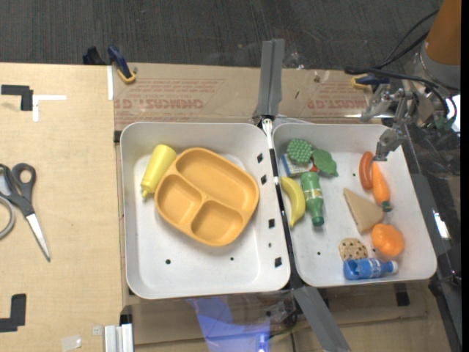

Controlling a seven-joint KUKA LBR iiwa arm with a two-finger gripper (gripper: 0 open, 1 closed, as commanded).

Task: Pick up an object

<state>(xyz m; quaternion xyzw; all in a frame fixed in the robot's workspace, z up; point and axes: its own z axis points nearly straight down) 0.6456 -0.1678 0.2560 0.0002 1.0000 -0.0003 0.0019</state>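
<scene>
Bench (58, 218) bears two bins (146, 270), scissors (26, 204).

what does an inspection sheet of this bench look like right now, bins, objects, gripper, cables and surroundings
surface: wooden bench bearing left bin and right bin side by side.
job's things: right bin holds banana, green bottle, carrot, orange, blue bottle, cookie, wedge.
clutter: left bin holds yellow divided plate and yellow bottle.
grippers: gripper hangs above the right bin's far right part, just above the carrot; nothing seen between its fingers.
cables: black cables run near the wrist.
surroundings: scissors on the bench at left; cardboard behind the bins.
</scene>
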